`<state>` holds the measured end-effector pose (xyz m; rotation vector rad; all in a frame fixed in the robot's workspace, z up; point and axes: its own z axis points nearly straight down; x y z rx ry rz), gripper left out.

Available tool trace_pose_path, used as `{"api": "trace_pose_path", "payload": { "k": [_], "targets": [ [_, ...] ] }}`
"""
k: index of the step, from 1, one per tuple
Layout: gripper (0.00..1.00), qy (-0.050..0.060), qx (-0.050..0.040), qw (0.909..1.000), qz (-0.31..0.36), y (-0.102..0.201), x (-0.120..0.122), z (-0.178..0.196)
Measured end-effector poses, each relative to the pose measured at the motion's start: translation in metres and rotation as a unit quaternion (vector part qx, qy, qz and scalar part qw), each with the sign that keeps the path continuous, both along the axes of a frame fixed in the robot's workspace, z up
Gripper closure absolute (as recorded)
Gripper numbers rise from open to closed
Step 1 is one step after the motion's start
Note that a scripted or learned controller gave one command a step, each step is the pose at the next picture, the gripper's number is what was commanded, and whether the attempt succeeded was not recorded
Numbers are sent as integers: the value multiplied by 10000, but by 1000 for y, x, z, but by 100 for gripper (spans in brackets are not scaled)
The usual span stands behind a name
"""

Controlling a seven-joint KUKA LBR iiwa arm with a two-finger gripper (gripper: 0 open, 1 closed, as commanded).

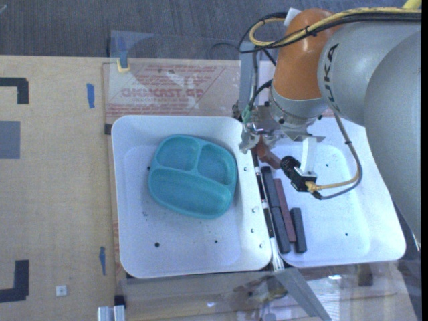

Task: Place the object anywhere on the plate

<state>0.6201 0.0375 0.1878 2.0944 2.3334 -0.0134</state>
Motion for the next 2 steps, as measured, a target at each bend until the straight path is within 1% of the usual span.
{"api": "trace_pose_path", "payload": {
  "k": [1,2],
  "targets": [
    [100,-128,-85,9991,399,20,-18,8],
    [0,-14,50,9985,545,44,-25,-3]
  ]
}}
